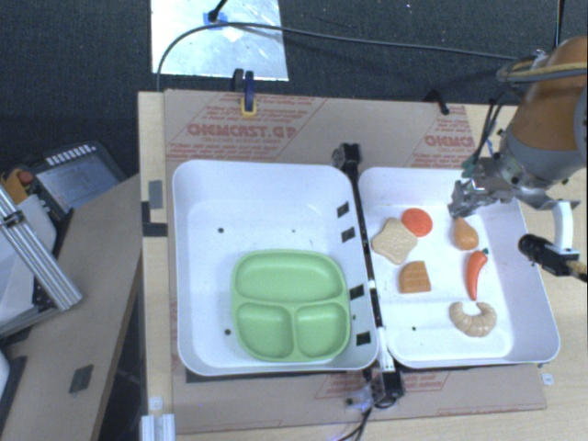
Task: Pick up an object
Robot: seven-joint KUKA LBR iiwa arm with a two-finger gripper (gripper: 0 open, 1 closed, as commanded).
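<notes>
The right bin (524, 338) holds several toy foods: a beige bread slice (394, 241), a round orange-red tomato (417, 221), an orange egg-shaped piece (466, 235), a red-orange chili pepper (475, 272), an orange block (414, 277) and a tan shrimp (474, 318). My gripper (465, 199) hangs at the bin's upper right, just above the egg-shaped piece, and nothing shows between its fingers. The arm comes in from the right edge.
The left bin (202, 246) holds a green three-compartment plate (290, 303). A black divider clip (349, 159) sits between the bins. Cardboard lies under both bins, and a black fixture (547, 252) sticks in at the right bin's right rim.
</notes>
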